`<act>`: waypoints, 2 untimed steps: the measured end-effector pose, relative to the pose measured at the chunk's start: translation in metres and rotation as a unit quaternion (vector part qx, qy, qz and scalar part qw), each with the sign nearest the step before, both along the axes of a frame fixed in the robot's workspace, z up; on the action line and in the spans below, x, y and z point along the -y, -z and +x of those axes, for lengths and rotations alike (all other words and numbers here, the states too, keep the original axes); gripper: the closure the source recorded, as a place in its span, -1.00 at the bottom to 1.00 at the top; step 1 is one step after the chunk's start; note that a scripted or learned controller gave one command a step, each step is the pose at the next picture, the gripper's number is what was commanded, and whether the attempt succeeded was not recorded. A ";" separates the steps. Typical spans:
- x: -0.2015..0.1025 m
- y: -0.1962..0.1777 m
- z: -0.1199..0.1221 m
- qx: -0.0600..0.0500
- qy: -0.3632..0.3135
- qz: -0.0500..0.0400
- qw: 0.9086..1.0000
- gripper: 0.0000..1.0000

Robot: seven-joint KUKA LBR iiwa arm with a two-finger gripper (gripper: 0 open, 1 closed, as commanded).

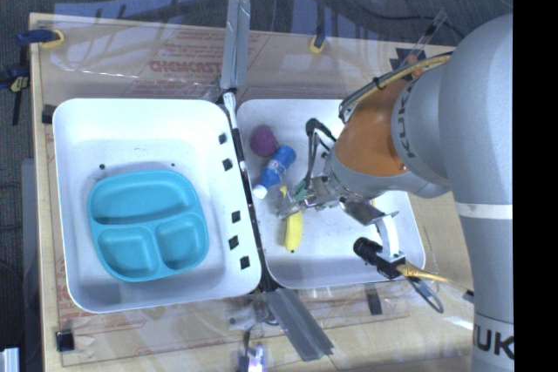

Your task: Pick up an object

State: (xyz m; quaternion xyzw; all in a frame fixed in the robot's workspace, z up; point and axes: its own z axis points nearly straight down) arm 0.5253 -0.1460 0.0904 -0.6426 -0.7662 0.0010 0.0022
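Gripper (288, 203): low in R bin (336, 266), over its left half. I can't tell how jaws stand, or whether they hold anything.
Banana (294, 233): yellow, on bin floor, just below jaws in my view.
Bottle (277, 166): blue, lying just above jaws.
Purple ball (263, 140): beyond bottle, farther from jaws.
L bin (78, 126): holds blue 3-compt tray (148, 222), well left of jaws.

Turquoise tray (131, 203), purple ball (263, 139), yellow banana (294, 233)
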 end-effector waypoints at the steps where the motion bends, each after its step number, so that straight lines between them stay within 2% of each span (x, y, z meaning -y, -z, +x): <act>1: -0.097 -0.101 0.014 0.001 0.158 0.000 0.987 1.00; 2: -0.034 -0.114 0.020 0.001 0.025 -0.001 1.000 1.00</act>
